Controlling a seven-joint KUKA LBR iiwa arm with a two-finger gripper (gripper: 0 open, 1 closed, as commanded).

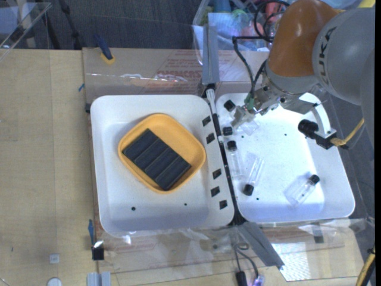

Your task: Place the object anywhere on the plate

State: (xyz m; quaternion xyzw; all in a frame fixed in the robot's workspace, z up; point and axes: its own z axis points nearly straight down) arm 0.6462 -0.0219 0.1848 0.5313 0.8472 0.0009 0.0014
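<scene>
A yellow square plate (pixel 188 142) lies in the left bin (pixel 107 207), and a black ridged slab (pixel 156 157) rests flat on it. Several clear vials with black caps lie in the right bin (pixel 333 201): one (pixel 299 189) at the front right, one (pixel 254 169) near the middle, and one (pixel 233 157) close to the divider. My gripper (pixel 240 115) hangs low over the back left corner of the right bin, near a loose black cap (pixel 227 130). It is well to the right of the plate.
Black clips (pixel 213 155) line the divider between the bins. A clear box of coloured clutter (pixel 250 5) stands behind the bins, and taped cardboard (pixel 149 70) lies behind the left bin. The grey arm with its orange band (pixel 297 34) overhangs the right bin's back.
</scene>
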